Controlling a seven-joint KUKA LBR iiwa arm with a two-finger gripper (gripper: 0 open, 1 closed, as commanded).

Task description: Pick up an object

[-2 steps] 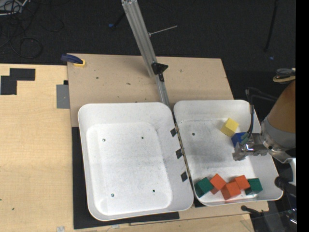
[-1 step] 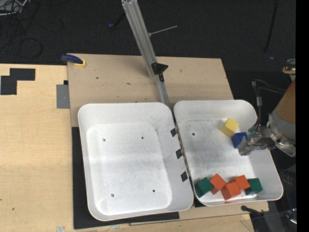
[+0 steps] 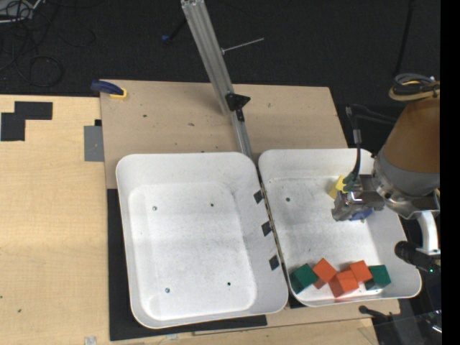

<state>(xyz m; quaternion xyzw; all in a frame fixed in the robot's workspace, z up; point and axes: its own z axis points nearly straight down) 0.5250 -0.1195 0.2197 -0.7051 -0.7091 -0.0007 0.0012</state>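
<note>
On the left stands the left bin (image 3: 190, 239), a shallow white tray with only small dark dots on its floor, and behind it a slanted aluminium rail (image 3: 214, 63) runs from the top of the view down to the place where the two bins meet. The right bin (image 3: 302, 185) holds what the task needs: near its front edge lies a small cluster of blocks – a green block (image 3: 302, 277), an orange block (image 3: 324, 270), a red-orange block (image 3: 345, 283) and another green block (image 3: 378, 274) – all close together, some touching. Further back in this bin the gripper (image 3: 351, 208) is low over the floor, with something yellow (image 3: 338, 186) just beside it and a bit of blue (image 3: 361, 212) under it; I judge these are small objects, but their form is hard to make out. The step in hand looks like the grasp attempt near the back of the right bin, well apart from the block cluster. Whether the pincer is spread, pressed together or pinching something – this I cannot tell, because the metal parts are small and blurred. The next move calls for a sure closing on one object and then a straight lift. The grey and orange arm (image 3: 413, 146) is cut off at the right.
</note>
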